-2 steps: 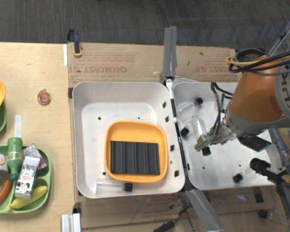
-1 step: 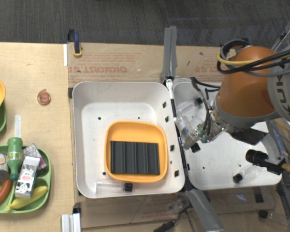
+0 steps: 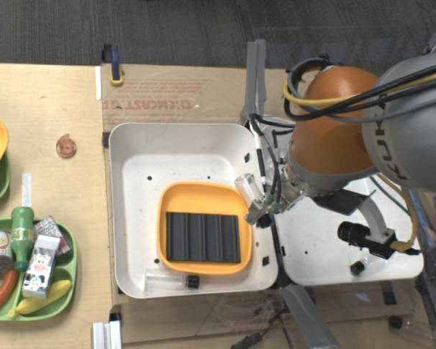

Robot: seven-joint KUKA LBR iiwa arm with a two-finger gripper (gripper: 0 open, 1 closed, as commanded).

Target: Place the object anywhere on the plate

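A yellow plate (image 3: 203, 195) lies in the left bin (image 3: 131, 195). A black ridged rectangular block (image 3: 203, 237) rests flat on the plate and covers its near half. My gripper (image 3: 251, 198) hangs over the right rim of the plate, by the wall between the two bins. It stands open, with nothing between its fingers. It is just up and to the right of the block and does not touch it.
A clear tube with a black cap (image 3: 171, 281) lies along the front wall of the left bin. A small dark thing (image 3: 357, 267) sits in the right bin (image 3: 327, 267). A green tray of toy food (image 3: 29, 267) stands on the bench at far left.
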